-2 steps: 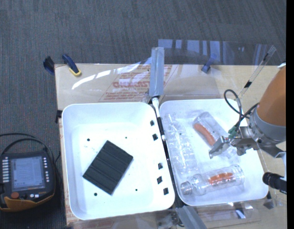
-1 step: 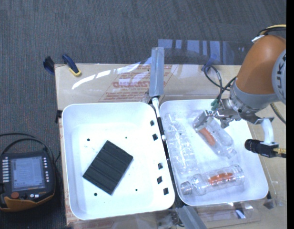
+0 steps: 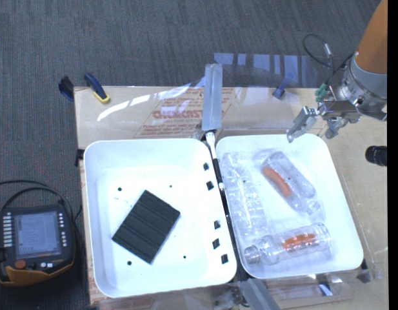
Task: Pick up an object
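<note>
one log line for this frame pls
gripper: open, holding nothing, above right bin's far rim | right bin: three clear plastic bottles | left bin: black ribbed pad

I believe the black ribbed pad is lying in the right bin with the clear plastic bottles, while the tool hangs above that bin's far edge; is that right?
Not quite: the camera view shows the black ribbed pad alone in the left bin. The clear plastic bottles are in the right bin, and the tool does hang above its far edge.

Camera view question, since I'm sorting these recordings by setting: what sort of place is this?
Most likely a robotics lab workcell. Two white bins sit on a clamped bench over grey carpet, a robot teach pendant lies on the floor, and the gripper of an industrial arm hangs above the clear plastic bottles.
</note>
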You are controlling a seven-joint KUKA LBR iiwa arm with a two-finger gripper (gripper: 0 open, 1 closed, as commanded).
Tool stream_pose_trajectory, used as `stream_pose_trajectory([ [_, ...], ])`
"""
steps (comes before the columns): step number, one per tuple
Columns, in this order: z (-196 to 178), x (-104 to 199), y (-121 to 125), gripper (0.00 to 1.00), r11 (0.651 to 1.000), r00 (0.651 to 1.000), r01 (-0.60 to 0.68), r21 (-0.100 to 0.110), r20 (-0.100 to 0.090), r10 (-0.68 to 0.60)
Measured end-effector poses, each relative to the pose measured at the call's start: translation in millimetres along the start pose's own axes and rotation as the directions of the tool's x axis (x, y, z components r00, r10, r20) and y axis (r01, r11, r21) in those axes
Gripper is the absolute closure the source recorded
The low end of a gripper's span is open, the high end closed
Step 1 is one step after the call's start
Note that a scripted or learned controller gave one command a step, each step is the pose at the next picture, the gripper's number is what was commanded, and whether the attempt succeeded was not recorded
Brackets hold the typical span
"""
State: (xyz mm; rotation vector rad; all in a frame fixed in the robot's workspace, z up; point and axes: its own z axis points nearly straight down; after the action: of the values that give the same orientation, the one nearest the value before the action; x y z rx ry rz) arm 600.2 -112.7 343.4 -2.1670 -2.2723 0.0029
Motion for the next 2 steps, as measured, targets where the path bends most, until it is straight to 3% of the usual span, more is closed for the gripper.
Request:
stream_pose_trajectory([
  [1,173,1,4,0.0,1.0,1.0,-0.019,0.004,-0.002,0.019],
  [2,231,-35,8,0.0,0.995,0.995,0.096,-0.001,-0.001,-0.096],
])
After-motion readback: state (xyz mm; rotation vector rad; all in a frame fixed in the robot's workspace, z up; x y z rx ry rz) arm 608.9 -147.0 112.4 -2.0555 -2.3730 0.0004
